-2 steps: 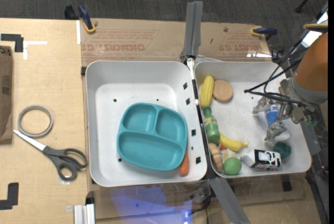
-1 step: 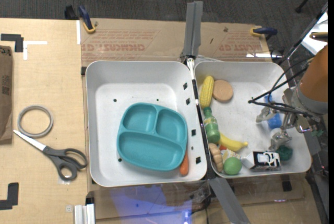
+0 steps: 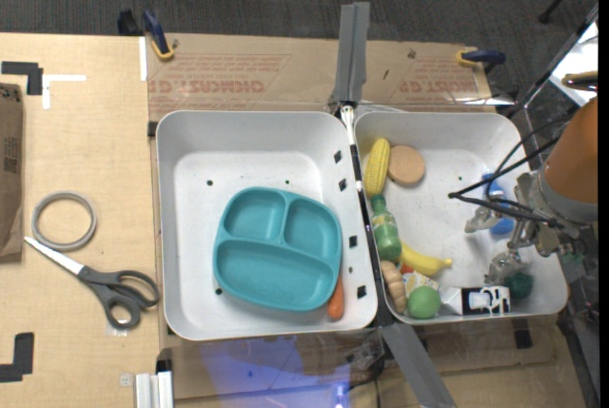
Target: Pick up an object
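Grey hand (image 3: 502,249) hovers at the frame's right over the right bin (image 3: 447,126); its grip state can't be told.

Bench (image 3: 86,121) with two bins (image 3: 181,206), scissors (image 3: 100,282), tape roll (image 3: 64,220).

The arm (image 3: 579,164) is cut off by the right edge. The tool (image 3: 500,249) is too cluttered to read, and it covers part of what may be a dark green object (image 3: 520,285).
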{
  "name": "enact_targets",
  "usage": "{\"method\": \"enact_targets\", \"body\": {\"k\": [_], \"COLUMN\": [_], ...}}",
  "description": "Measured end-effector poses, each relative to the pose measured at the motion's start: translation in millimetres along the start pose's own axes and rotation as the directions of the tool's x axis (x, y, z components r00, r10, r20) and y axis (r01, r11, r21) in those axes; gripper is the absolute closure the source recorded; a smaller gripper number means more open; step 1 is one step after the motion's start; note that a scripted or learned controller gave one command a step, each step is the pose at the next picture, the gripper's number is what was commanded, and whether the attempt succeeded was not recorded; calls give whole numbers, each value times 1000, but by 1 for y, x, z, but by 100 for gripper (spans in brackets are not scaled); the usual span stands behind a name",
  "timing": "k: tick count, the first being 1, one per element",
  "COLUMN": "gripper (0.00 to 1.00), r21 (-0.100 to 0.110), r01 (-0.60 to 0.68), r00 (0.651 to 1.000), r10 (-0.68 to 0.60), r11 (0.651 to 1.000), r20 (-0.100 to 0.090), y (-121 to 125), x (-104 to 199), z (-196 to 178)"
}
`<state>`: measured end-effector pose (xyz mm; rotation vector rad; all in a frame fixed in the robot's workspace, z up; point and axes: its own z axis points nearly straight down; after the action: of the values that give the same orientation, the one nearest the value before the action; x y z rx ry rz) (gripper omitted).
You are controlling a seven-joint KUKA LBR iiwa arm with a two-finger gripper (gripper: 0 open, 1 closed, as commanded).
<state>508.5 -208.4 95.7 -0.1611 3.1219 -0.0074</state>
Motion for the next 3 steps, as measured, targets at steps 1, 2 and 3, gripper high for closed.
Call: {"method": "enact_targets", "body": {"k": [1, 2, 3], "gripper": [0, 0, 0], "r21": [6, -6, 0], "r01": [13, -33, -270], "r00": [1000, 999, 963], "r10": [-13, 33, 270], "r11": [1000, 999, 963], "r20": [15, -12, -9], "y": [29, 86, 40], "x": [4, -48, -124], "z": [-4, 4, -41]}}
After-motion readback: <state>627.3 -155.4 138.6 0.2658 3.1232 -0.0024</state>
